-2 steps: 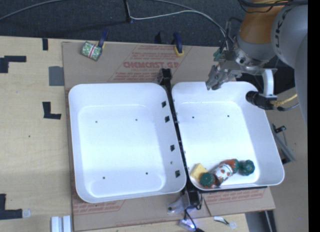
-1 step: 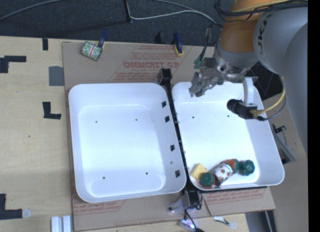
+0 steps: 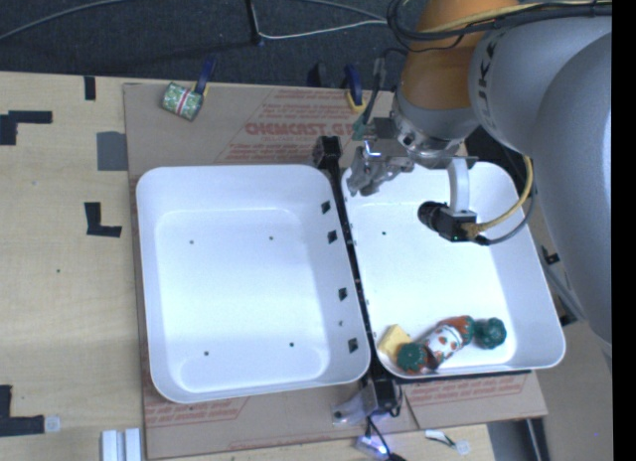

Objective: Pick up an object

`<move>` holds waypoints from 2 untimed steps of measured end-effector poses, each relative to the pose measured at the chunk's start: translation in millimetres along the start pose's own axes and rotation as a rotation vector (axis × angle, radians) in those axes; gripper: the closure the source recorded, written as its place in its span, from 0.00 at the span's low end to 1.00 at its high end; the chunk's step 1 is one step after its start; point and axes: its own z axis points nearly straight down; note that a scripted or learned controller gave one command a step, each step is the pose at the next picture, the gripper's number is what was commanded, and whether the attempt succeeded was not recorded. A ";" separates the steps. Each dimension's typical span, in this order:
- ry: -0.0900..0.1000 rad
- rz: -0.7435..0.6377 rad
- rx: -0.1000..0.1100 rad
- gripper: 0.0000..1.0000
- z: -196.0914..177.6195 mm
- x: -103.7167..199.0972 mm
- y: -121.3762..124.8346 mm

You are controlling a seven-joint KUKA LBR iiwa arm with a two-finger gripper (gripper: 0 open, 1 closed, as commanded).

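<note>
While toys lie near, the fingers hover apart.

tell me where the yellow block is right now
The yellow block lies in the right bin, at its near left corner by the divider, touching a green ball and next to a red and white toy.

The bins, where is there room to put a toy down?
The left bin has its whole white floor bare, wall to wall. The right bin is bare across its middle, between the gripper at its far left corner and the toys below. It is crowded along that bin's near edge, where the toys bunch together.
</note>
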 end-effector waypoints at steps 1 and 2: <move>0.000 0.000 -0.001 1.00 -5.1 47.9 -18.9; 0.000 0.000 0.000 1.00 -4.3 89.8 -28.1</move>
